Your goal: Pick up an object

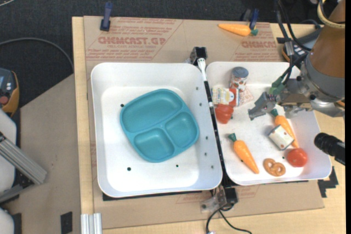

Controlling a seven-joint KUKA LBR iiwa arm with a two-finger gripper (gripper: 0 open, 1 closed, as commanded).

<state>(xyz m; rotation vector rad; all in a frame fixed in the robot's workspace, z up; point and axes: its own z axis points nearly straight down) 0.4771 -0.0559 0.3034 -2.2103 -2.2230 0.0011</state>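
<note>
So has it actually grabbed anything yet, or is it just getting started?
Nothing looks picked up yet. The toy food, among it two carrots, a pretzel and a tomato, lies on the floor of the right bin, and the teal divided plate sits in the left bin. In hand: the claw hangs over the right bin. Left: gripping one item and lifting it.

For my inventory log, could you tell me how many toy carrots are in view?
3: one carrot low in the right bin, one beneath the gripper, one on the board beyond the bins. Others may be hidden.
</note>
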